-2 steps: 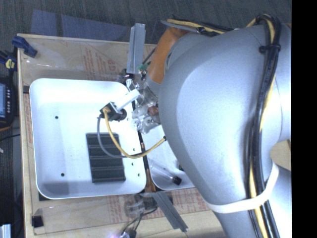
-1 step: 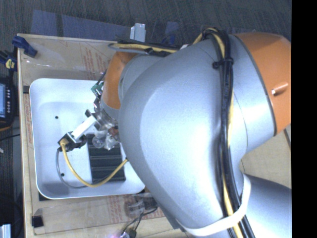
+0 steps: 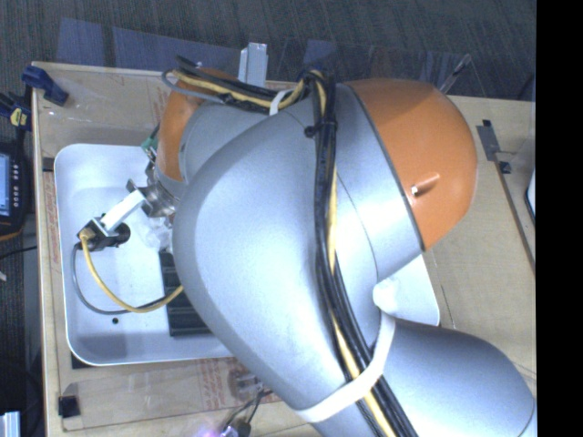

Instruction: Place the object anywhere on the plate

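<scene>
Tool low over white bin, mostly hidden under arm; whether open or closed, cannot tell. Small pale translucent patch just at 5 o'clock of tool, too blurred to name; task's object and plate not identifiable. Handling therefore guesswork: if patch is object, probably light, thin, slippery; grip across narrow edges. Dark ribbed block at 6 o'clock, hard, matte. Yellow cable looping at 7 o'clock, flexible, glossy. Bin smooth, shallow, rounded corners. Worktop pale wood, grainy.
</scene>
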Action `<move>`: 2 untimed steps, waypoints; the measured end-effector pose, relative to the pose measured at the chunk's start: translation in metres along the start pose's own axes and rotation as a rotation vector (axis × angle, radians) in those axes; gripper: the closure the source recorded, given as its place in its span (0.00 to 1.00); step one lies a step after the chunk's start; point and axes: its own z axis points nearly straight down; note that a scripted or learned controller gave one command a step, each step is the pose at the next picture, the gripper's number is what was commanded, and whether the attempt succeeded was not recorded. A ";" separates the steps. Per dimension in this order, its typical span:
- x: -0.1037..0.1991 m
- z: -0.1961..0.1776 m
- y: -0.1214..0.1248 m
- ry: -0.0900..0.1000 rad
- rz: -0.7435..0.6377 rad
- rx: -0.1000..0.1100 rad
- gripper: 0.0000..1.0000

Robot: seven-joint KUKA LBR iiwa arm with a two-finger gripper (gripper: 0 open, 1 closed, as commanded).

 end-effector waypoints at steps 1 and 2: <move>-0.084 -0.098 0.021 -0.006 -0.399 0.004 1.00; -0.044 -0.097 0.030 -0.005 -0.438 0.005 1.00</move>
